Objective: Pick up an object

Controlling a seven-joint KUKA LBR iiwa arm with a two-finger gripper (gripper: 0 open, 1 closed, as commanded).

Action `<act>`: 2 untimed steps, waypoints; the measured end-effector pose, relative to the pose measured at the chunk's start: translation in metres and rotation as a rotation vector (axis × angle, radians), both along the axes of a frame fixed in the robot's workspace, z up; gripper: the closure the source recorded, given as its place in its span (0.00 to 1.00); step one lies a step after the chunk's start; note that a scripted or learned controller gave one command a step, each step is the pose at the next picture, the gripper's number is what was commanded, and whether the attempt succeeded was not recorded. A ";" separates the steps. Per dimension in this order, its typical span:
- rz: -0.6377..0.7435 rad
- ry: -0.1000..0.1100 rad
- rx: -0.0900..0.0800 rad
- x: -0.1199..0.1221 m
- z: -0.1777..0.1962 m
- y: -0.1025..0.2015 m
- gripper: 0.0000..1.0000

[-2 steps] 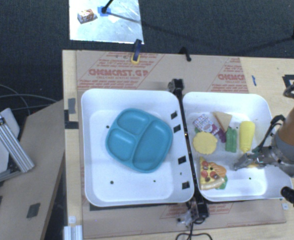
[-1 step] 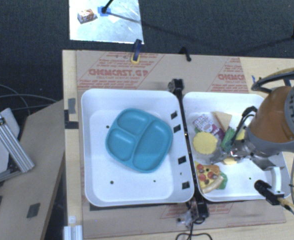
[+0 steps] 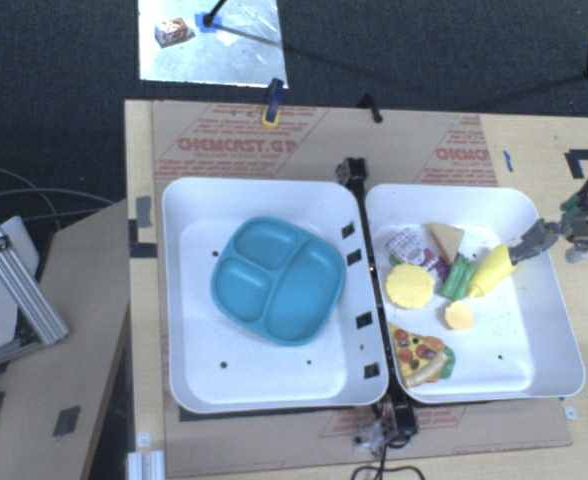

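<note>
Jaws (image 3: 527,244) at right bin's (image 3: 549,358) right rim, tip touching the yellow banana-shaped toy (image 3: 490,269); opening cannot be judged, grip unconfirmed. Toy smooth plastic, lying tilted beside green piece (image 3: 458,276). Nearby: round yellow disc (image 3: 410,286), pizza slice (image 3: 421,356). Blue compartment plate (image 3: 277,279) in left bin (image 3: 189,368). Arm cut off at frame edge.

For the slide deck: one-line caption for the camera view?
Gripper reaching from the right toward toy food in the right bin; blue divided plate sits in the left bin.
</note>
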State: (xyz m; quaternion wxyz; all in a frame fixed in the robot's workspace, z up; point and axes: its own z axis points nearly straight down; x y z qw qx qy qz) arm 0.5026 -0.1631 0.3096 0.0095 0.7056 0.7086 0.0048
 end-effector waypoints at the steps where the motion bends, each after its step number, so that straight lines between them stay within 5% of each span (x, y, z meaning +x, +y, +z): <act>1: 0.003 -0.002 0.000 0.047 0.198 0.002 0.00; 2: 0.008 0.025 0.010 0.066 0.081 0.101 0.00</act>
